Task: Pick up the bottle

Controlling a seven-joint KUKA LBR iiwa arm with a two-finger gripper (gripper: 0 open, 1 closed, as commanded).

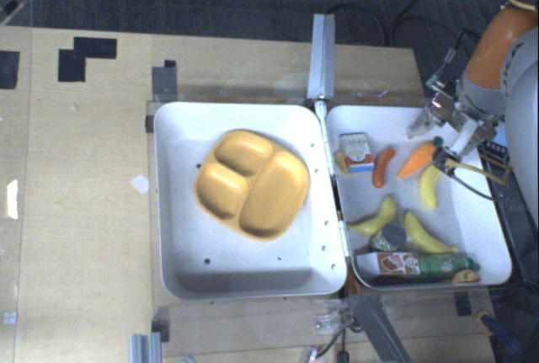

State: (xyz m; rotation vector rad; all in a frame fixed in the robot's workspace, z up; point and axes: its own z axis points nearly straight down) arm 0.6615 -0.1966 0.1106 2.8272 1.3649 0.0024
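The bottle [429, 267] is green with a red and white label. It lies on its side along the front wall of the right bin [504, 245], neck pointing right. My gripper [440, 134] hangs over the back right part of that bin, above the green top of a carrot [416, 160]. Its fingers stand apart with nothing between them. The bottle is well in front of the gripper, nearer the camera.
The right bin also holds a small carton [355, 152], a red sausage [382, 168], three yellow bananas [429, 187] and a grey item [391, 236] touching the bottle. A large yellow bread-shaped object [252, 183] lies in the left bin [177, 269]. A metal divider [320, 58] stands behind the bins.
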